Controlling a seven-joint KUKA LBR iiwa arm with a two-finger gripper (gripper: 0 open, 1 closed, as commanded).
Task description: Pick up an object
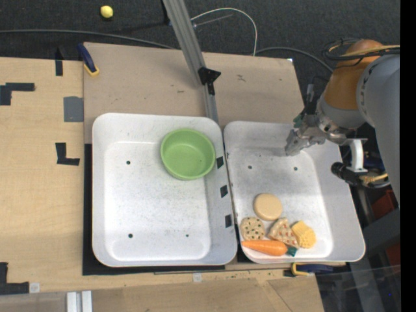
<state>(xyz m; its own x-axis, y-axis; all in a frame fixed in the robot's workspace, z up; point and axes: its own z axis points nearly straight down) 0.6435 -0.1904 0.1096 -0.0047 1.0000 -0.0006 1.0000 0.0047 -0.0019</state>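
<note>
Several toy foods lie in the near part of the right bin (338, 194): a round tan cookie (268, 207), a brown waffle biscuit (252, 229), a pizza slice (283, 231), a yellow corn piece (303, 234) and an orange carrot (265, 247) along the front wall. A green bowl (188, 153) sits in the far right part of the left bin (110, 194). My gripper (294, 147) hangs over the far right part of the right bin, well beyond the foods, with nothing seen between its fingers.
A grey metal pole (188, 41) slants from the top down to the divide between the bins. Cables run across the bench's far side. A yellow ball (106, 11) lies on the dark floor at the far left. The arm (364, 96) fills the right side.
</note>
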